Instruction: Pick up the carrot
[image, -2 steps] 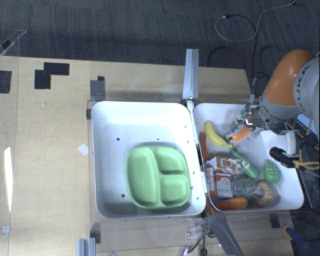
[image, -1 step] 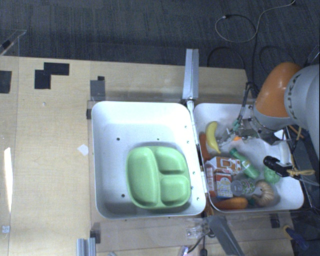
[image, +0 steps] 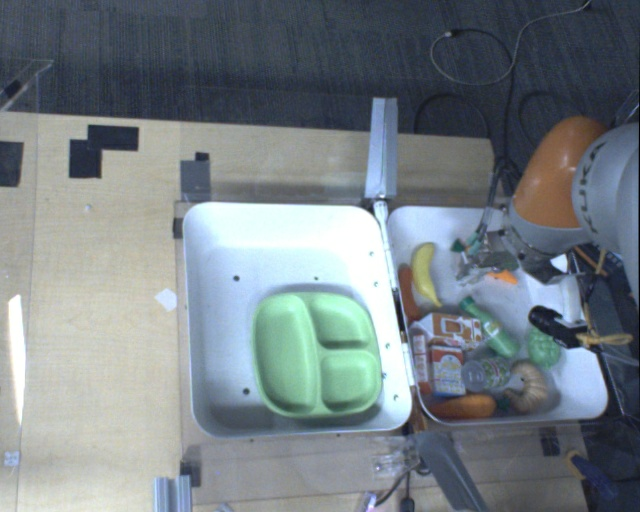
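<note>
The carrot (image: 506, 280) shows as a small orange tip in the upper middle of the right bin (image: 597, 398); the rest of it is hidden under the gripper. My gripper (image: 486, 263) hangs low over that spot, directly above and slightly left of the orange tip, with the grey arm and its orange band (image: 560, 170) reaching in from the right. The view is too coarse to show whether the carrot sits inside the gripper.
The right bin also holds a banana (image: 425, 273), a red sausage (image: 407, 292), a carton (image: 452, 328), a green bottle (image: 490, 327), a can (image: 487, 374), broccoli (image: 545, 348) and an orange-red oblong item (image: 464, 406). A green divided plate (image: 316, 352) lies in the left bin (image: 220, 250).
</note>
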